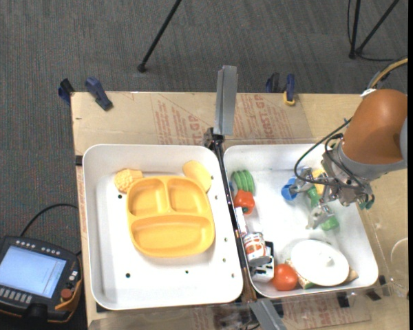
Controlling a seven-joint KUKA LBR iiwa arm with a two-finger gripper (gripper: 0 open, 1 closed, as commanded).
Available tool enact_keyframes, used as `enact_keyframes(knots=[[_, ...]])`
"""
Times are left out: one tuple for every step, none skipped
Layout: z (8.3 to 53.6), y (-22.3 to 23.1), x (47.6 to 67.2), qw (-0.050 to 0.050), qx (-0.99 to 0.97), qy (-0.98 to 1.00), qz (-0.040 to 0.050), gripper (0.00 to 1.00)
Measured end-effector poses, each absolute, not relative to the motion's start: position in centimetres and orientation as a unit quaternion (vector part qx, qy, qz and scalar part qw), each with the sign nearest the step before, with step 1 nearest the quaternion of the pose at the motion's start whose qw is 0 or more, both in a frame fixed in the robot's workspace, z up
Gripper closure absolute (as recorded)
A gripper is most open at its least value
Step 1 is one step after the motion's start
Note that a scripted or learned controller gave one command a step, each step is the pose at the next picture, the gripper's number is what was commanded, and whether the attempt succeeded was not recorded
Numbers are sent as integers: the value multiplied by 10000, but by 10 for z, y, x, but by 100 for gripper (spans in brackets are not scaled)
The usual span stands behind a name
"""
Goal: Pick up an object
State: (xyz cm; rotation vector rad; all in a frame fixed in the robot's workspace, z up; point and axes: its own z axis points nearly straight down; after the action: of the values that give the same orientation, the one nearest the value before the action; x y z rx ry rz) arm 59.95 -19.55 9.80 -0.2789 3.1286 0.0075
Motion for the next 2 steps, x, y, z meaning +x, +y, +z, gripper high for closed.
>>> enact_keyframes(knots=[[90, -178, 647, 32, -1006, 9949, 3, 0], [88, -211, 596, 16, -2015, 9795, 6, 0]])
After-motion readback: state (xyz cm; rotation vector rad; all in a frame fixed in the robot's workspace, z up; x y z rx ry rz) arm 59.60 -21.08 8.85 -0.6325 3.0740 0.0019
